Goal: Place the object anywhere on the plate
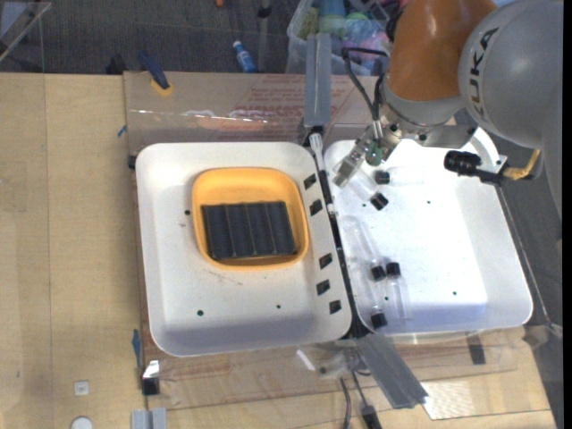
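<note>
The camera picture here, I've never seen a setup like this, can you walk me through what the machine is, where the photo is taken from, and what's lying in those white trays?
This is one photo from a camera fixed above a workbench, looking down at a slant. The big grey and orange shape at the upper right is a robot arm reaching in from the right. At its tip is a small claw, hanging over the top left corner of the right white bin. It is too small and blurred to tell whether it holds anything. The left white bin contains an orange plate with a dark ribbed rectangular object lying flat on it. The right bin has a few small dark fittings on its floor.
</note>
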Tool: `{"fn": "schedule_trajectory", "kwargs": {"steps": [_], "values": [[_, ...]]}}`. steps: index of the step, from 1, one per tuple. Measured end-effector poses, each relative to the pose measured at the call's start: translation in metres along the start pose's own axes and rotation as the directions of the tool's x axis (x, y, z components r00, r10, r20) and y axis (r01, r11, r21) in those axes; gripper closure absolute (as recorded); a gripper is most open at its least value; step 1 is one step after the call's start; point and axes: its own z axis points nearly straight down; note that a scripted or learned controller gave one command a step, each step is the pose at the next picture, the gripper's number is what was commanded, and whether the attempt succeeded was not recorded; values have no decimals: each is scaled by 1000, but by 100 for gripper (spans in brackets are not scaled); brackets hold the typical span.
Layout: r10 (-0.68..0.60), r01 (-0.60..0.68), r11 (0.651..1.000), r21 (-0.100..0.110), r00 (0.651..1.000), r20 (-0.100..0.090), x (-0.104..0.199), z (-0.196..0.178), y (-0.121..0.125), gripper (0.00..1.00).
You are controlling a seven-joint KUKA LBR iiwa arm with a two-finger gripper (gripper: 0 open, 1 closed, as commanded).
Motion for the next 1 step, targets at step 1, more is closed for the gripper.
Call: {"fn": "schedule_trajectory", "kwargs": {"steps": [1], "values": [[0, 0, 1000, 0, 1000, 0, 0, 0, 0, 0]]}}
